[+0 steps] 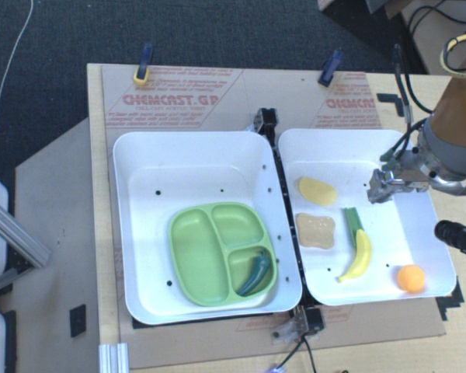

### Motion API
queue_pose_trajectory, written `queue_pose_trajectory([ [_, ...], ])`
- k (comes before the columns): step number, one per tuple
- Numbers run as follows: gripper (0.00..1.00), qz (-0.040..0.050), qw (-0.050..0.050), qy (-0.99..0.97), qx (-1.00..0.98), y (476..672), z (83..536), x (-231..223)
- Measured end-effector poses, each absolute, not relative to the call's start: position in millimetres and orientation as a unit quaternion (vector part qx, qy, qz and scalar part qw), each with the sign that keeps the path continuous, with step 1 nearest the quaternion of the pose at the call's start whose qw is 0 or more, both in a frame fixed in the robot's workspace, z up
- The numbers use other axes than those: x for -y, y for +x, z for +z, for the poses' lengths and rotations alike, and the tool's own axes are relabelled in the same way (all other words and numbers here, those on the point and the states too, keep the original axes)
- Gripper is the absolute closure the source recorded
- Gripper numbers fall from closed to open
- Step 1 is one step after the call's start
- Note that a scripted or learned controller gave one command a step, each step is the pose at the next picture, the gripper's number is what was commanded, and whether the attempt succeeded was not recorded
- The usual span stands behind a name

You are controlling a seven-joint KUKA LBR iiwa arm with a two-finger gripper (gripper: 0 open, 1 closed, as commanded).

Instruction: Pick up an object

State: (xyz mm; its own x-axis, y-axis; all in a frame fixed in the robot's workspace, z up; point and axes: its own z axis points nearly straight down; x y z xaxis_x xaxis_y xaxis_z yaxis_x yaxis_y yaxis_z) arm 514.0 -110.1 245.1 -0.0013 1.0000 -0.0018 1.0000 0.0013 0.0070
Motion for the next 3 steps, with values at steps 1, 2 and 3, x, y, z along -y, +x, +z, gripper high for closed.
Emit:
queue_pose_trajectory([
  [1,1.00,0.0015,0.001,0.705,-0.710,525.4,249.6,53.1],
  [2,1.00,0.0012,0.000,0.705,-0.710,532.5,243.2,-10.7],
  [3,1.00,0.0004,0.000,0.705,-0.709,544.3,225.3,-60.3],
])
